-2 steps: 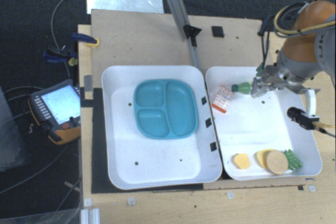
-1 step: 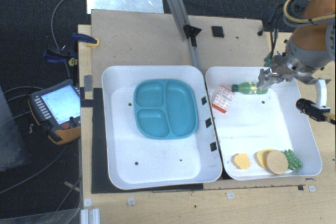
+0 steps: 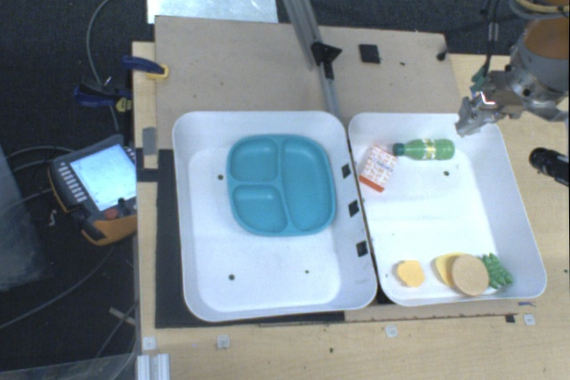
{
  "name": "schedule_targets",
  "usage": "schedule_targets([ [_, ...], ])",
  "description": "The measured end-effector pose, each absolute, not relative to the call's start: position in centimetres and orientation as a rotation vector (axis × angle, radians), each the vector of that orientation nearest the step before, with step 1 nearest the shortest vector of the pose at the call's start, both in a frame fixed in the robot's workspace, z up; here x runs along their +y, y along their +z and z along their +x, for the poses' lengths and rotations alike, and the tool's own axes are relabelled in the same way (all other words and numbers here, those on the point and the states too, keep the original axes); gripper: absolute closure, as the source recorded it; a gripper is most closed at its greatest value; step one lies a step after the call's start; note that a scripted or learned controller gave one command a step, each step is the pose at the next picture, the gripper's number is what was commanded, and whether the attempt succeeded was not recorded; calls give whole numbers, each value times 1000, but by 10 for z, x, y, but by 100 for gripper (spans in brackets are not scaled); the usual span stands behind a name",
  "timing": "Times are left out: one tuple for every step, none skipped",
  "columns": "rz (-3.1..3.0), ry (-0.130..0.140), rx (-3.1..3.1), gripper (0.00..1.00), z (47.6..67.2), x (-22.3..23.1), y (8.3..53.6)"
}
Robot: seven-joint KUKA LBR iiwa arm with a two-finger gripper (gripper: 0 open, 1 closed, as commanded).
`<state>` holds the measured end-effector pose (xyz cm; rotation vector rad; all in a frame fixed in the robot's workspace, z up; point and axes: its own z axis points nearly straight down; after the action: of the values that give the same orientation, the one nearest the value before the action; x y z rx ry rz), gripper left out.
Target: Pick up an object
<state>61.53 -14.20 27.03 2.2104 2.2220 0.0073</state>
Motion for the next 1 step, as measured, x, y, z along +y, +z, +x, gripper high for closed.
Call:
schedule_targets([
  [2210,4,2232,100,599,-91,273],
])
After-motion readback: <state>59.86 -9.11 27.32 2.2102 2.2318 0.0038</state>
